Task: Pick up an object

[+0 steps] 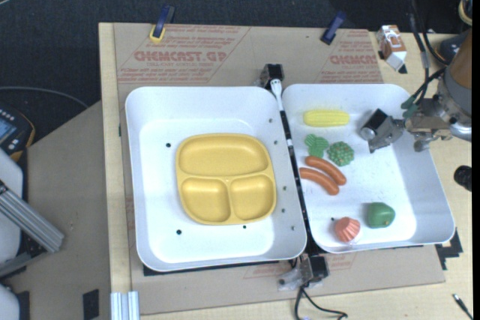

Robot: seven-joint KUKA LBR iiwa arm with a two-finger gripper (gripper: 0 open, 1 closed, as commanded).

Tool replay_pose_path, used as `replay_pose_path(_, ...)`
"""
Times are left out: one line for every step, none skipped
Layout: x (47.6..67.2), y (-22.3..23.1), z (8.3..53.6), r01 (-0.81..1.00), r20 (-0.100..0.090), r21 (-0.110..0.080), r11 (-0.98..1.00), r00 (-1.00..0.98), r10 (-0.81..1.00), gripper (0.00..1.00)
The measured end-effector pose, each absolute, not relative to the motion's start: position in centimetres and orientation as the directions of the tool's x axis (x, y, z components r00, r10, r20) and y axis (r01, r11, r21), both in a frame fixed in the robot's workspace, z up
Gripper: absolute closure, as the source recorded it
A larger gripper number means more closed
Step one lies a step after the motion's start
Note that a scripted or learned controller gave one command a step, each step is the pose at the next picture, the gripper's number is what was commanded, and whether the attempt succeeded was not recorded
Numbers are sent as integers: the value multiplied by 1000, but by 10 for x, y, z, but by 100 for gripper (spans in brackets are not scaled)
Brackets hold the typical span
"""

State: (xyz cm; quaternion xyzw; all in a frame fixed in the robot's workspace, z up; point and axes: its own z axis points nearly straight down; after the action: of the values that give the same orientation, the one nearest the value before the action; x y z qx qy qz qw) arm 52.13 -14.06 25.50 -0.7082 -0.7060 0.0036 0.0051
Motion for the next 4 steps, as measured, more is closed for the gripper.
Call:
replay_pose_path(524, -140, 262, 1000, 0, 0, 0, 0, 1000, 0)
replay_pose_path(529, -141, 217, 1000, 2, -6, 0, 0, 1000, 0)
replay_pose_path(526, -130, 163, 1000, 3, -7, 0, 0, 1000, 0)
replay_pose_path(526, -124, 119, 1000, 3, -7, 0, 0, 1000, 0)
